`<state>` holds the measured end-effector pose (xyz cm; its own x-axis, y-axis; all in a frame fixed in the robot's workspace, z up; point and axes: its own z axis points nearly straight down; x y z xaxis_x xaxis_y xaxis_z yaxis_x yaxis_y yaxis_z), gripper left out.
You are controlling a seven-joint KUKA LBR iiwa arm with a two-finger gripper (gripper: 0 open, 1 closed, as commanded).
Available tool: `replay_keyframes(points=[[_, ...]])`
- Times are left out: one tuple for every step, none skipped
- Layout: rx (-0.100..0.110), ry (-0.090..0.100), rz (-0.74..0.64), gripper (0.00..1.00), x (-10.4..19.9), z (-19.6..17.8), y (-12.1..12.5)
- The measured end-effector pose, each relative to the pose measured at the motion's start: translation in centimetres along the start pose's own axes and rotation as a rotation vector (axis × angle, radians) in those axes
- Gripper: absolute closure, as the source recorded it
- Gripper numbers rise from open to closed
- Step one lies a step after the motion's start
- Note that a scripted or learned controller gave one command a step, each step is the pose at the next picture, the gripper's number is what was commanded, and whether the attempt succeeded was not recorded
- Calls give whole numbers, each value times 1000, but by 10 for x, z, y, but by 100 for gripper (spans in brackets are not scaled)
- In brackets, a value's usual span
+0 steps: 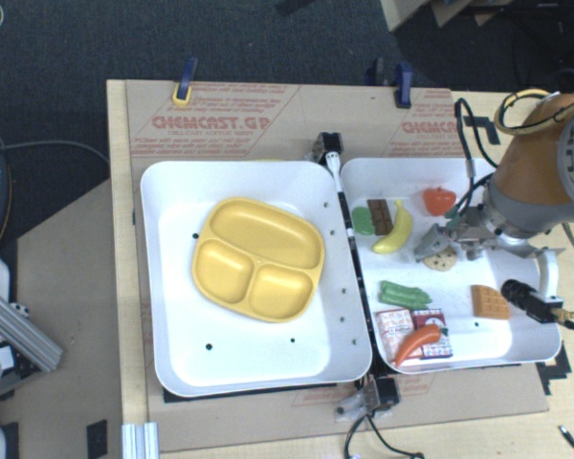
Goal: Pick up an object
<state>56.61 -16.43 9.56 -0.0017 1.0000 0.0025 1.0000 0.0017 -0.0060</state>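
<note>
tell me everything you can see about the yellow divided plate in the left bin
The yellow plate is a rounded, glossy tray that looks like molded plastic. Raised ridges split it into three compartments: one long section along the far side and two smaller ones toward the near side. It lies flat and right side up, turned at a slant to the bin walls, roughly in the middle of the left white bin. Nothing rests in its compartments, and it touches nothing but the bin floor. The end effector is over the right bin, well away from it.

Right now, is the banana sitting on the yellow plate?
No, the banana lies in the right bin with the other toy food, while the yellow plate is alone in the left bin.
</note>
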Motion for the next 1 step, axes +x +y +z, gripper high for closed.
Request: replay_keyframes(points=[[-2,-1,2,0,1,12,0]])
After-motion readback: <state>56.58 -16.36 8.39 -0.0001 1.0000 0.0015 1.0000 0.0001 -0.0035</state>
